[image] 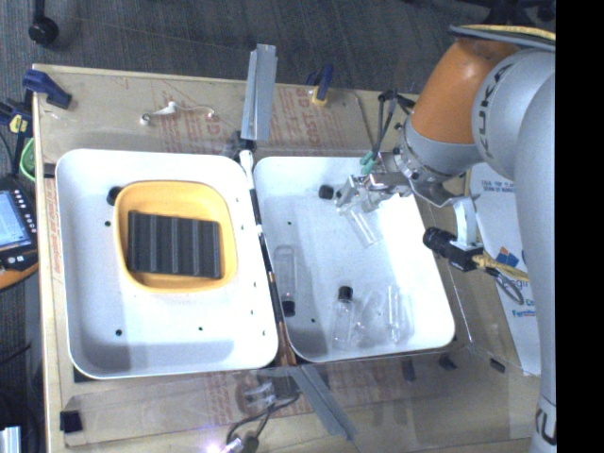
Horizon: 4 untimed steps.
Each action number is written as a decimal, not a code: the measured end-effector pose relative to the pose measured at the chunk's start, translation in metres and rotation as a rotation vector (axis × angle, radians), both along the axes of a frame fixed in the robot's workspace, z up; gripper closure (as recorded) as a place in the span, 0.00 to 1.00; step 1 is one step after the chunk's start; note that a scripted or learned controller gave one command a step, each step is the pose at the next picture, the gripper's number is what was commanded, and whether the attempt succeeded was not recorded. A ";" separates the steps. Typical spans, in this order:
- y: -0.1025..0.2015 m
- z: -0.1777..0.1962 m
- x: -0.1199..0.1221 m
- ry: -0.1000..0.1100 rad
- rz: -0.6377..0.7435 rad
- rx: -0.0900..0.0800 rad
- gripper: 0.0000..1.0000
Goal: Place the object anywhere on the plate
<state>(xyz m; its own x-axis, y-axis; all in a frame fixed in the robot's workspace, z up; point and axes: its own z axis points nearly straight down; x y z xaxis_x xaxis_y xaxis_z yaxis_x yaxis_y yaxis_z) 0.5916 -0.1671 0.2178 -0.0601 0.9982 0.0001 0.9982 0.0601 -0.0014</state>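
A single camera is sitting fixed above the bench (142,92), looking down at a slant and taking in both white bins side by side. The left bin (85,281) with its yellow plate (175,201) is lying toward the frame's left, the right bin (321,328) just beside it. The far edge of the bench and a strip of dark carpet (189,8) are showing along the top. The camera is standing far enough back to catch the bench's near edge, while the arm (491,92) is coming in from the right.
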 end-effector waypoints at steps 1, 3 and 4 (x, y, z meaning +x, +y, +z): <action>0.063 0.037 0.048 0.000 0.127 0.001 1.00; 0.150 -0.027 0.024 0.005 0.546 0.002 1.00; 0.150 -0.027 0.025 0.004 0.546 0.001 0.00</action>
